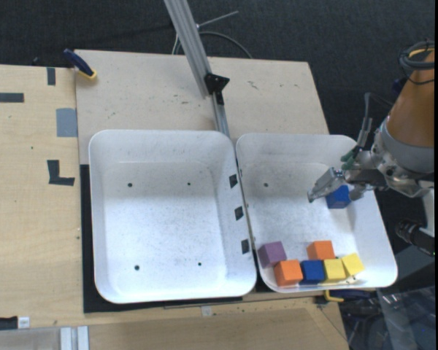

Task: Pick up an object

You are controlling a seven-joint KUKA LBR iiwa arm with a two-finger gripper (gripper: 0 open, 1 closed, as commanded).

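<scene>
The arm is reaching in from three o'clock, its orange band (416, 108) showing above the grey wrist, and the end effector (337, 188) is hanging over the right bin (277, 152). A blue block (339, 197) is sitting between its fingers, so the end effector is pinching the blue block, and the block appears to be lifted off the bin floor, though the slanted view is not making the gap certain.

Toward six o'clock of the end effector, along the near wall of the right bin, the remaining blocks are lying in a cluster. A purple block (271, 253) is lying at the nine o'clock end. An orange block (288, 271) is sitting just beside it, followed by a second blue block (313, 270), a yellow block (335, 270) and another yellow block (352, 263) at the three o'clock end. Another orange block (320, 250) is sitting at twelve o'clock of the second blue block, touching the row.

The left bin (160, 144) is sitting at nine o'clock of the right bin, their walls touching. Both are resting on the worktop (29, 195). A metal rail (190, 35) is slanting down from twelve o'clock toward the seam between the bins.
</scene>
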